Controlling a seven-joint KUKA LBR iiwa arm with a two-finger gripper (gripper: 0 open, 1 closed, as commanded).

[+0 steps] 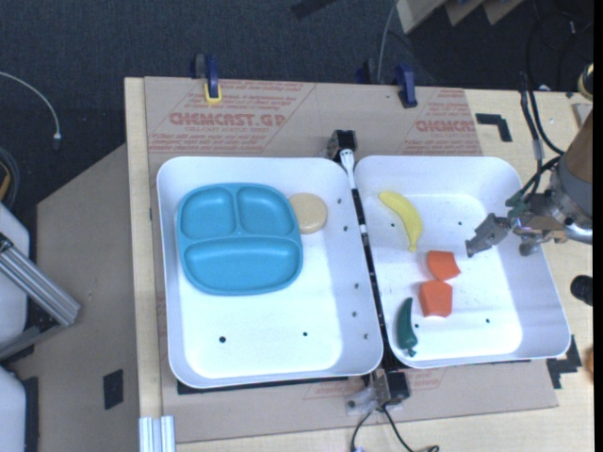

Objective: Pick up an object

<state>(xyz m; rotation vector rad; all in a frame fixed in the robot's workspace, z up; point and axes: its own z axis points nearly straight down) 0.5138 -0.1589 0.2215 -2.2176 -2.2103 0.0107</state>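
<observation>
The right bin [499, 182] holds a yellow banana [402, 217] at its upper left. Two orange blocks [443, 265] [435, 298] lie near the middle, one just below the other. A dark green piece [405, 326] lies along the bin's lower left wall. My gripper [483, 236] hangs over the right half of this bin, to the right of the upper orange block and apart from it. Nothing shows in its grasp.
The left bin [273, 337] holds a blue divided plate [240, 237] with a tan round disc [308, 212] beside its upper right corner. A black divider with clamps [345, 145] runs between the bins. Cables hang at the far right.
</observation>
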